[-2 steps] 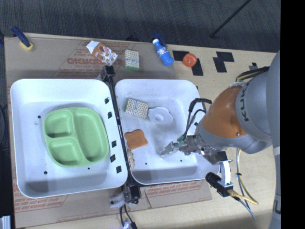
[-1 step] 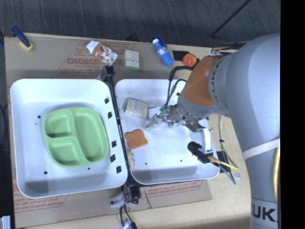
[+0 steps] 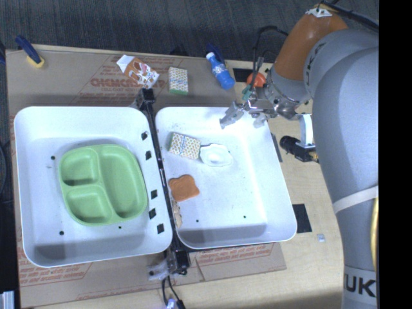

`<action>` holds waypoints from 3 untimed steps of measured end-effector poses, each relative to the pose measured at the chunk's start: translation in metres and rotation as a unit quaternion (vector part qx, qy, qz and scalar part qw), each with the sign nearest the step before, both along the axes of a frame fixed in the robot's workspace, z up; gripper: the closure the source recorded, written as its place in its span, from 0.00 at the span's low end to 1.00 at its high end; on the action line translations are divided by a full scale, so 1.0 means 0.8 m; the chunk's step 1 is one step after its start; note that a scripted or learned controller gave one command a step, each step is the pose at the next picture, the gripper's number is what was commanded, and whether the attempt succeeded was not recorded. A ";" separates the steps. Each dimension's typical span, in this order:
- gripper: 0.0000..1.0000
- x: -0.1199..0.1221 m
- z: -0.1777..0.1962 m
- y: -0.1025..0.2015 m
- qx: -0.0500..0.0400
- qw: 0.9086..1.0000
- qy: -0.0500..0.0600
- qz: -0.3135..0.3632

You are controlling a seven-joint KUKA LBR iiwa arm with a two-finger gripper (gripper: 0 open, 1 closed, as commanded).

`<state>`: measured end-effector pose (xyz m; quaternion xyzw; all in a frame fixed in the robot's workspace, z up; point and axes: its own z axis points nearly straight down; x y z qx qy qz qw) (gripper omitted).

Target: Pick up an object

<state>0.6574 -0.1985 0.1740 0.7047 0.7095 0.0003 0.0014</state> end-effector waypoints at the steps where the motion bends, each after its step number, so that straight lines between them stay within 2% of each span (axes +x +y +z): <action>1: 0.00 -0.039 -0.097 0.054 0.000 1.000 -0.001 0.000; 2: 0.00 0.000 0.005 0.023 0.000 1.000 0.000 0.001; 3: 0.00 -0.042 -0.098 0.089 0.000 1.000 -0.001 -0.001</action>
